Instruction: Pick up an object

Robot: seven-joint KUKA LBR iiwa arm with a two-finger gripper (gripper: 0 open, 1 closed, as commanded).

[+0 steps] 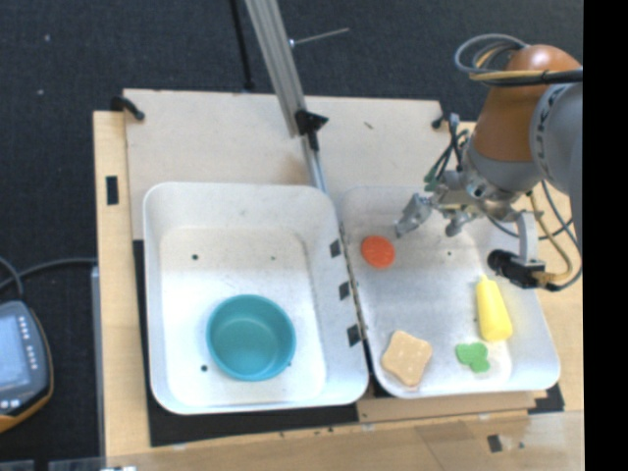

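Right bin [530, 366]: open-fingered pincer [433, 221] beside orange ball [378, 252], mid-floor bare.

- You look down on a dark, speckled floor [118, 27] that surrounds the bench on the top and left.
- The bench top [211, 140] is pale wood, lit evenly, with no hard shadows.
- A grey metal post [278, 52] slants up from the bench's middle toward the top edge.
- At the lower left you see a handheld screen unit [20, 356] with a cable [44, 268] curving away.
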